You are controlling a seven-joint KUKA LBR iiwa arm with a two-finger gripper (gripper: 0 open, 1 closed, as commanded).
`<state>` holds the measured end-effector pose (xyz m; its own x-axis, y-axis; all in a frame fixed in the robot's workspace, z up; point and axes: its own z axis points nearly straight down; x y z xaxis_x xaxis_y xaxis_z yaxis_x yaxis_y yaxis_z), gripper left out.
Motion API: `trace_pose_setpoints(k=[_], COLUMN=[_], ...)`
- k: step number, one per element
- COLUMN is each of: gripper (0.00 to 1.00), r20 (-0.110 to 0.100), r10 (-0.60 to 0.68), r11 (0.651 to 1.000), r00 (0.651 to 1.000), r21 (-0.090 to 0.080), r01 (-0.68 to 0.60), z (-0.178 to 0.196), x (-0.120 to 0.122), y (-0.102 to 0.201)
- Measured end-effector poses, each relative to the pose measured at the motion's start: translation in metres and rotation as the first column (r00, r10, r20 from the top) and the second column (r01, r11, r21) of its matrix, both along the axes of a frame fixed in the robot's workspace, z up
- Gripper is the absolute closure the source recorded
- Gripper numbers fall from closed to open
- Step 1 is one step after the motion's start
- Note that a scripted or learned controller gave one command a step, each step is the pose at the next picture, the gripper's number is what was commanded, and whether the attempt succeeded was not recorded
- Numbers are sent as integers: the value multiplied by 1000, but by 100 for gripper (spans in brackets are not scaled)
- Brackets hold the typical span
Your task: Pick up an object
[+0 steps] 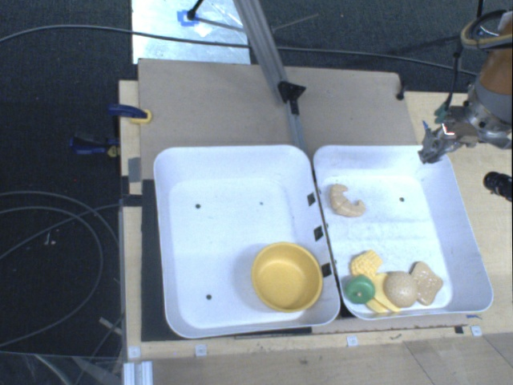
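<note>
— Gripper (437,144)?
— Hangs over the far right corner of the right bin (461,215), close to the rim. Too small and dark to tell whether spread or closed. Carries nothing, as far as can be seen.
— So, progress?
— Hardly any, judging by this. Nothing lifted; every candidate lying in a bin. Left to do: choose one, come down on it, close, raise it.
— Nearest candidate?
— Probably the pale croissant-shaped piece (346,201), alone near the left wall of the right bin, well apart from the gripper.
— And the rest of that bin?
— Crowded along the near edge: ridged yellow piece (367,263), green round piece (360,289) just beside it, beige ball (400,288), tan cracker-like piece (426,282). Touching or nearly so; hard to say which overlap.
— Left bin (200,175)?
— Holds one yellow bowl (287,276), upright, near the front right corner, by the divide between the bins. Looks awkward to pinch except at the rim.
</note>
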<state>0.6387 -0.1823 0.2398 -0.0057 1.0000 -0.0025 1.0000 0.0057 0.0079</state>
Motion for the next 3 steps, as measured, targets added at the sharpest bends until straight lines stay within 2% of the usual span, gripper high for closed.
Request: trace_pose_setpoints(k=[1,3], gripper=[100,100], r20=[-1,-6], r10=[1,3], r11=[1000,1000], r00=[1000,1000], r21=[1,2], r01=[-1,-3], z=[41,15], x=[1,2], y=[0,97])
